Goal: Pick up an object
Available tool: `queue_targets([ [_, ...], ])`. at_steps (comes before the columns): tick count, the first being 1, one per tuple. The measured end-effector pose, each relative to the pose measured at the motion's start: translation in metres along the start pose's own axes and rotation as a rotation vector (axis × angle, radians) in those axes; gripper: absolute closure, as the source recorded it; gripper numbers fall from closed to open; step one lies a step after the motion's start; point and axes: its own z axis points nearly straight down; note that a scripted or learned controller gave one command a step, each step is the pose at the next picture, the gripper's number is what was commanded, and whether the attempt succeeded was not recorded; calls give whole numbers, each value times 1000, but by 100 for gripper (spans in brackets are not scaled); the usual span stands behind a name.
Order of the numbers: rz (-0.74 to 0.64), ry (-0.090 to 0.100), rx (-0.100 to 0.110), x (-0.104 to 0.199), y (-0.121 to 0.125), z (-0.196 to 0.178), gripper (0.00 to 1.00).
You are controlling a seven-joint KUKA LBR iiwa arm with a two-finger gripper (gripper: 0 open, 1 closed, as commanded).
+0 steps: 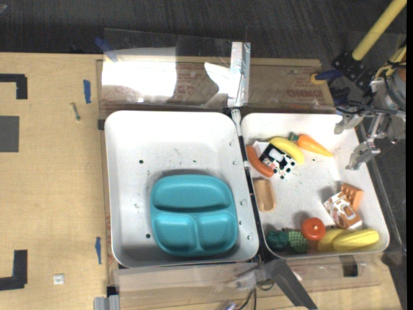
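Left bin (pixel 122 173) just has the teal divided tray (pixel 192 213); right bin (pixel 381 205) holds the toy food, carrot (pixel 314 145) nearest; end effector (pixel 361 144) hovers open, empty, at the rim; could clip the wall descending.

Faint reddish print on cardboard panel (pixel 290 90) behind bins | too blurred to read | black-and-white patterned cube (pixel 276 159) in right bin, no letters made out | orange-white packet (pixel 344 206), print illegible

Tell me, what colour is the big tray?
Teal, seen in the camera view: the tray in the left bin.
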Motion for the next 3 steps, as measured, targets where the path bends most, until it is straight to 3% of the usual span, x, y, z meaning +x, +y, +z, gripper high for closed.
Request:
queue_targets([
  [1, -108, 10, -4, 54, -15, 119, 0],
  [2, -168, -16, 7, -68, -29, 147, 0],
  [3, -92, 5, -3, -69, 24, 161, 0],
])
